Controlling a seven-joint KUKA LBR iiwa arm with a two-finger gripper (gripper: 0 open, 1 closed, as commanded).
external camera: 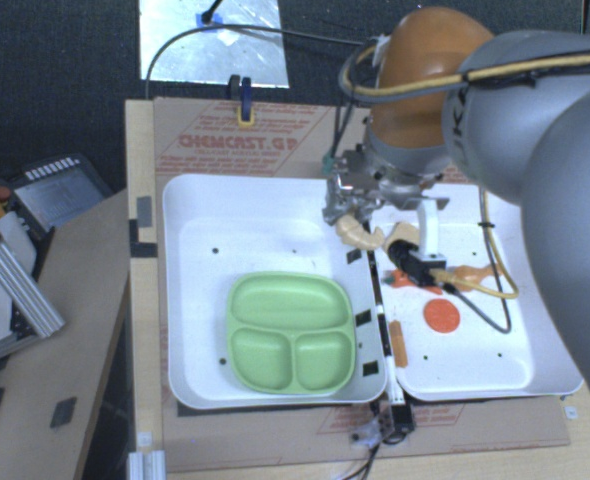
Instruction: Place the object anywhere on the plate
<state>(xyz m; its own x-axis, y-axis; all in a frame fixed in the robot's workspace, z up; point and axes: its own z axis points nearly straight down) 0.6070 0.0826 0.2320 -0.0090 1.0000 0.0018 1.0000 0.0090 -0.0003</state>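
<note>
While the beige, curved object [356, 231] hangs at the centre of the frame, just above the divider between the two bins, it seems pinched between the jaws of the gripper [347, 218], which are narrow around it. I judge the carry step under way. Next the arm must travel toward the lower left, over the green plate [290, 331], and release.
</note>
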